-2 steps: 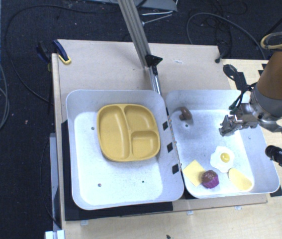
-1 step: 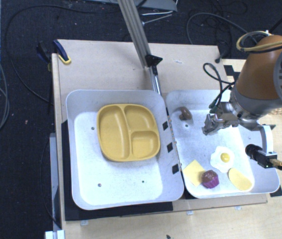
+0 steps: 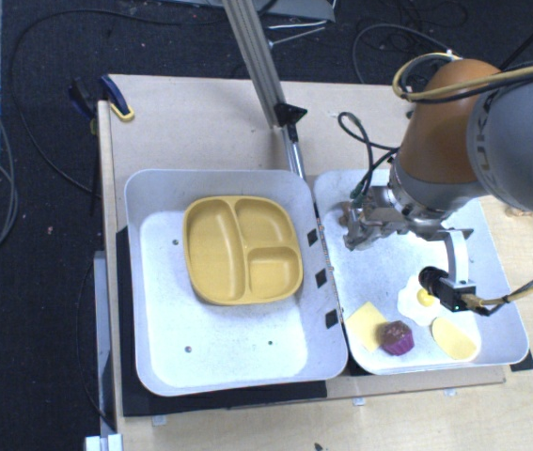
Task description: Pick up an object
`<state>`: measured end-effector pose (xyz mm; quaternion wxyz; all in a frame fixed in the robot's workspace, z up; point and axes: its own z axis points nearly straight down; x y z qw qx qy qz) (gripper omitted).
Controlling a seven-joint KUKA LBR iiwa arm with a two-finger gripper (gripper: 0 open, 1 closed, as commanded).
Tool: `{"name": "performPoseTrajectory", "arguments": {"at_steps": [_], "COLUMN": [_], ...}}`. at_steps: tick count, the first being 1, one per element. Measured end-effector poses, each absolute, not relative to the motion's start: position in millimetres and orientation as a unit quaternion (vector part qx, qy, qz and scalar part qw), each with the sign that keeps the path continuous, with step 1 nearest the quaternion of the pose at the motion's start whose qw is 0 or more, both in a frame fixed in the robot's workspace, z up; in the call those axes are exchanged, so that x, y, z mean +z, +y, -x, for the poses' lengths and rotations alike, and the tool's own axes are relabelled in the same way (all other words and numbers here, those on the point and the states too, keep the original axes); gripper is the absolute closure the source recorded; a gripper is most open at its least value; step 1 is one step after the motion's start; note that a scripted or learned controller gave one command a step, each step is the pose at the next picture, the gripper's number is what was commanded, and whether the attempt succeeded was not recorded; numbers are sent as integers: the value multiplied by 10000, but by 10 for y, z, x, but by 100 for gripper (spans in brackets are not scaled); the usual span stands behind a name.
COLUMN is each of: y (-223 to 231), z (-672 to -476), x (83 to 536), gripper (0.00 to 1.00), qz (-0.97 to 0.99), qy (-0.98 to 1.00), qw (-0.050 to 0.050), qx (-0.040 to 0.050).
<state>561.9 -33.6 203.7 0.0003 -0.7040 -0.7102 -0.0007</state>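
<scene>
The desk (image 3: 200, 111) carries two shallow white bins side by side. The grey arm (image 3: 510, 130), with its orange band (image 3: 445, 125) above the wrist, reaches in from the right and hangs over the upper part of the right bin (image 3: 369, 271). The left bin (image 3: 153, 289) holds a yellow divided tray (image 3: 243, 249) lying flat near its middle, three compartments facing up. The end effector (image 3: 365, 224) sits low over the right bin's upper left area, near the wall shared with the left bin; whether it is apart or together I cannot tell. The small items lie well apart from it at the right bin's lower end: a yellow wedge (image 3: 364, 324), just beside it a purple lump (image 3: 397, 337), a white-and-yellow fried-egg piece (image 3: 420, 300) and a pale yellow oval (image 3: 455, 336).
</scene>
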Motion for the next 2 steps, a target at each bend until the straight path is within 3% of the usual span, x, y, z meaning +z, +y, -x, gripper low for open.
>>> {"name": "performPoseTrajectory", "arguments": {"at_steps": [2], "y": [742], "z": [-5804], "x": [2140], "gripper": [100], "qz": [7040], "qy": [-7102], "qw": [-3], "qx": [-18]}}
